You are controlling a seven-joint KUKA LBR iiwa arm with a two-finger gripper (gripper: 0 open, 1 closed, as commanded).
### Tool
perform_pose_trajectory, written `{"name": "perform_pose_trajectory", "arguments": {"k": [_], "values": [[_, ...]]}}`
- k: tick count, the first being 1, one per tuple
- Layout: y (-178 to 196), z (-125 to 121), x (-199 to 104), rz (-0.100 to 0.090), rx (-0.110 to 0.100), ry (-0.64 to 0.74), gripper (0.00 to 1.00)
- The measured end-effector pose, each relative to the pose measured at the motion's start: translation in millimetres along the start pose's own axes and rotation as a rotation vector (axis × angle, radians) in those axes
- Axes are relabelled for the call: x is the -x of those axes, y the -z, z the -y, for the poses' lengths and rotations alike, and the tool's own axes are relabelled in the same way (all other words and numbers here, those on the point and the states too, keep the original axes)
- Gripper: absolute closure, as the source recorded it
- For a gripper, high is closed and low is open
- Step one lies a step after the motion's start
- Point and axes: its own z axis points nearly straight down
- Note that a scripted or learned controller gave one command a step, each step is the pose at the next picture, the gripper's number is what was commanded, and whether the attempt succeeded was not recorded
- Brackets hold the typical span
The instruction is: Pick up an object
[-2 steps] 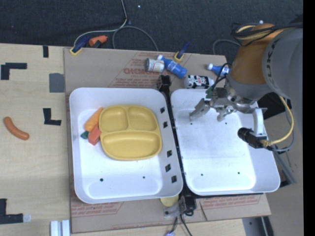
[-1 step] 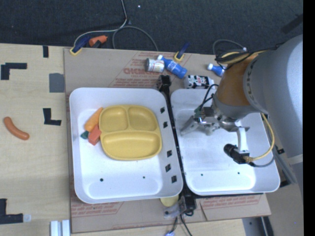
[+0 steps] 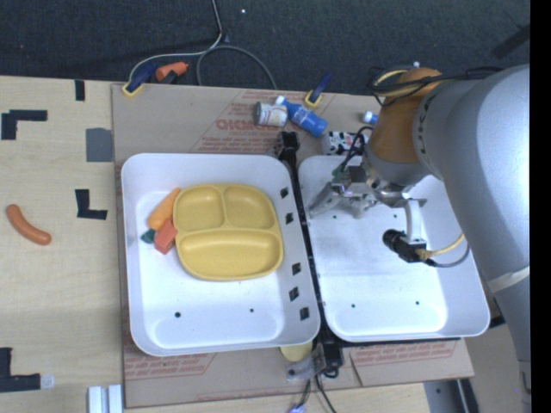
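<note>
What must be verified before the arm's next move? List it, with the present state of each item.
1. Something to pick lies in reach: ok. A yellow divided plate sits in the left bin, with an orange piece and a red piece at its left edge.
2. Gripper is over a target: not ok. It is at the upper left of the right bin, over bare floor.
3. Gripper holds something: cannot tell.
4. Route to the left bin: not ok. The black divider clips stand between the bins.
5. Cable below the wrist hangs loose over the right bin: cannot tell if it snags.
</note>
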Motion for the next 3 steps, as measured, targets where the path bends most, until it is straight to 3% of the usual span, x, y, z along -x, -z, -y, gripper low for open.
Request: {"name": "perform_pose_trajectory", "arguments": {"k": [1,2,3], "values": [[0,-40,11,0.0,0.003,0.001,0.0],[10,-39,10,0.002,0.003,0.003,1.0],[105,11,-94,-0.006,0.005,0.009,1.0]]}}
